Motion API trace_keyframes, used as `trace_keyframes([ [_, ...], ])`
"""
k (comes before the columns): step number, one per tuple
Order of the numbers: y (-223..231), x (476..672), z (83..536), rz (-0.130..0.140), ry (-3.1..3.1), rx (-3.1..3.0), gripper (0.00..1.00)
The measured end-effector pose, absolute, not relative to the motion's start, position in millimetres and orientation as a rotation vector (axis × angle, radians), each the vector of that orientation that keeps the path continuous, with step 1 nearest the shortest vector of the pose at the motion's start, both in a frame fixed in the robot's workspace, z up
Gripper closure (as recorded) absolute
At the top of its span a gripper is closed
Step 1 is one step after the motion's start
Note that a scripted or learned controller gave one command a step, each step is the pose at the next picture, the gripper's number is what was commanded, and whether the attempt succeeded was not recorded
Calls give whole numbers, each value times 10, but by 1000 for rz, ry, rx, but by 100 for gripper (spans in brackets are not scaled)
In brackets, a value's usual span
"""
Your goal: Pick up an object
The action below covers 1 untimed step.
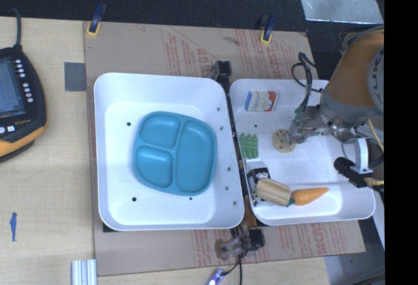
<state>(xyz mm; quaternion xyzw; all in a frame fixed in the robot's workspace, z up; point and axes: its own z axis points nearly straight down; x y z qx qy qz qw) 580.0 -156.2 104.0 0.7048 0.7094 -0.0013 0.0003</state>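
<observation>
Two white bins [104,146] share the bench; gripper [295,136], jaw spread unreadable, touches one cookie [283,140]; one carrot [309,196] below.

The grey arm [356,91] enters from the right edge of the frame, its orange band filling the upper right and its wrist angling down and to the left toward the centre right. The gripper [295,135] sits at the arm's lower left end, pointed downward and leftward. A tangle of black cable loops above the wrist, and whether the gripper is parted or closed cannot be made out.
</observation>
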Motion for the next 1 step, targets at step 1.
trace_keyframes([
  [1,-1562,5799,1039,-5,2228,2213,0],
])
